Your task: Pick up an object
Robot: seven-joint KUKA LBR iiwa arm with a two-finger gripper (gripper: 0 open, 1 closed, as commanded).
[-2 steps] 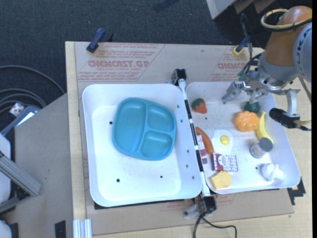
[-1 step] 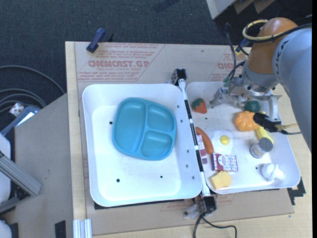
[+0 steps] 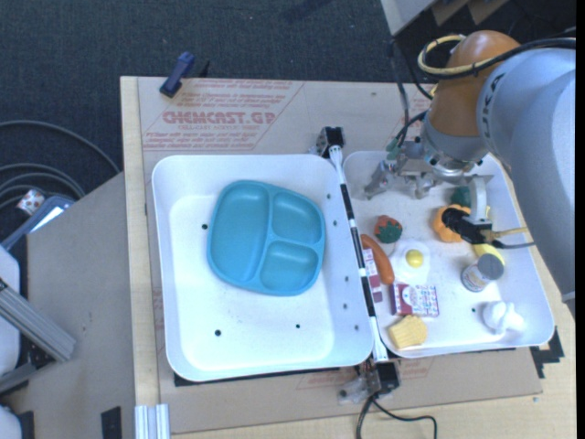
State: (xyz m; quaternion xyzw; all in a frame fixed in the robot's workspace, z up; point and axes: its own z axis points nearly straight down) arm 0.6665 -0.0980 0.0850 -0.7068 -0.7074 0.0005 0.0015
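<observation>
- The gripper (image 3: 399,177) hangs over the far edge of the right bin (image 3: 530,295); whether it is open or closed cannot be told, and nothing shows in its grasp.
- The toys lie loose in that bin: a hot dog (image 3: 377,259) along its left edge, a yellow block (image 3: 408,332) in the near left corner, a tomato (image 3: 389,229) and an egg (image 3: 415,259) toward the middle.
- The blue divided plate (image 3: 266,237) rests in the left bin (image 3: 183,291).

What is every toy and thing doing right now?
Blue divided plate: lying flat in the left bin.
Orange hot dog toy: lying by the right bin's left wall.
Yellow corn piece: lying at the near edge.
Small can: lying on its side.
Gripper: low over the right bin's far end.
</observation>
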